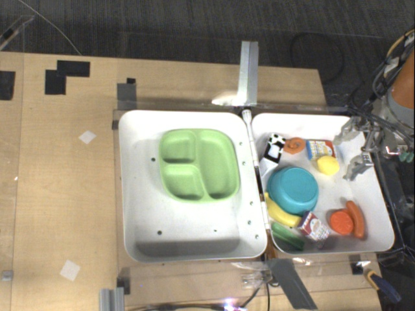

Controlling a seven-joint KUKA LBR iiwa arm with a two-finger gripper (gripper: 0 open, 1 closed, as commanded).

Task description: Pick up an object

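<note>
Yellow lemon (328, 166), the object nearest the gripper (357, 149), lies in the right-hand white bin (382, 206) toward its far right corner, just beside a small printed carton (319, 149) and near the rim of the teal bowl (293, 188). It appears to be a toy fruit: judged light, rigid, smooth-skinned and rounded, so liable to roll or squirt out of a pinch that is off-centre; hold is best taken across its short middle, with the fingers clear of the carton. The gripper hangs over the bin's right side, close to the lemon but apart from it, fingers spread and nothing between them. Other candidates in the same bin: an orange ball-like piece (341, 221) touching a red sausage (356, 218) near the front right, both judged light and stiff; a banana (283, 214) partly tucked under the bowl; a small red-and-white packet (314, 226); a green item (286, 234) at the front edge; an orange round piece (295, 146) and a black-and-white block (275, 148) at the back. The bowl, judged hard and wide, would suit a rim grip only. The left bin (136, 193) carries a green divided tray (197, 164), too broad and flat for an easy grasp.
</note>
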